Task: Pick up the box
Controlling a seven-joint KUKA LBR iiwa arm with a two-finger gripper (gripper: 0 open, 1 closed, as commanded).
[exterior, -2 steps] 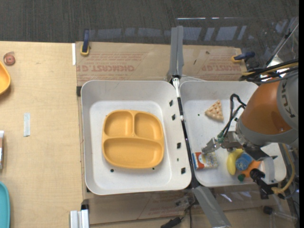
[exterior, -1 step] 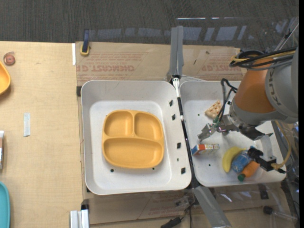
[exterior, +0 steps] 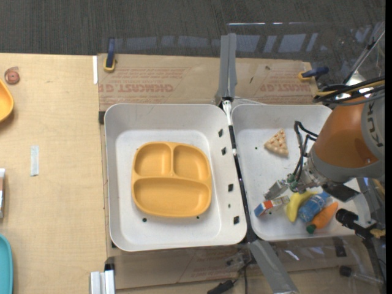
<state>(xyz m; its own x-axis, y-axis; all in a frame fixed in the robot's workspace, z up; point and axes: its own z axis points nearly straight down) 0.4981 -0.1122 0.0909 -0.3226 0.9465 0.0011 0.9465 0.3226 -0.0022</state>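
Yellow divided plate (exterior: 172, 180), banana (exterior: 294, 206), carrot (exterior: 323, 217)

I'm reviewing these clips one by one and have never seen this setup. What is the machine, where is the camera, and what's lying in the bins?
This is one camera fixed above a bench, looking down at a slant. The grey machine with the orange band is a robot arm reaching in from the right. Its claw is low in the right bin, over a cluster of small items. I cannot tell from here whether it grips anything.

That cluster includes a small box with red and blue ends, which is what it should pick up, a banana, a blue bottle and a carrot. A waffle-like wedge lies apart. The left bin holds a yellow divided plate.
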